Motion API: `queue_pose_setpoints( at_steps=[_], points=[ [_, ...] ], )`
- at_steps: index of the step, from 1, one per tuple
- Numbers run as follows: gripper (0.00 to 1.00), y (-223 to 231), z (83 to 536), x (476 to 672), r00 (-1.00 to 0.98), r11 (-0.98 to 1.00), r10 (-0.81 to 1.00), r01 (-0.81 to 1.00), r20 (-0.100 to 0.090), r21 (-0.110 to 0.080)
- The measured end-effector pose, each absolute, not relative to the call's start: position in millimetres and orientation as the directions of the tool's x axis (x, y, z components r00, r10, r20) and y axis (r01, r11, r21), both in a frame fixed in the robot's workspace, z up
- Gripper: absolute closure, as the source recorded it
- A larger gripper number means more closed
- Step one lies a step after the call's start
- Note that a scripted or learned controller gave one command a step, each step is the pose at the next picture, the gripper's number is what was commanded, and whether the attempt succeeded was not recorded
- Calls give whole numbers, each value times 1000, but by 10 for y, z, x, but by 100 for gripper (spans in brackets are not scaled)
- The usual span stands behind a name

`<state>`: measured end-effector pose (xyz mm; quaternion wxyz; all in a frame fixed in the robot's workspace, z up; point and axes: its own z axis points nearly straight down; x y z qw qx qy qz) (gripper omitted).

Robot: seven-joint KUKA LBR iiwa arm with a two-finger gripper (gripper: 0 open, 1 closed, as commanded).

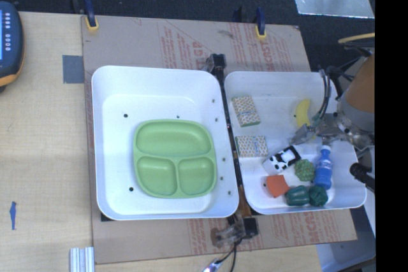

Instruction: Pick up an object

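Just beside fingers [305,132]: banana [302,112].

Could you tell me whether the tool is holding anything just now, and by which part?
Nothing shows between its fingers: the tool hangs over the right bin, near the banana.

Two white bins [102,137] sit side by side; one holds a single green divided plate [173,157]. The other holds two patterned packets [245,110], one banana [301,113] and one blue bottle [324,167].
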<state>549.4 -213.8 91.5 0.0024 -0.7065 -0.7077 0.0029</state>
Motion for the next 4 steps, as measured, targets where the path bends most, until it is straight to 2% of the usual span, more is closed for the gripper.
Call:
queue_pose_setpoints(
  at_steps=[1,2,3,4],
  points=[
    [0,-1490,925,6144,-13,13,1000,1000,1,2],
    [0,-2103,945,5599,2,-2,1000,1000,-2,-6],
    [0,-1594,915,6573,-8,8,1000,1000,3,-11],
    [0,-1450,919,6560,-5,5,1000,1000,1,-5]
  ],
)
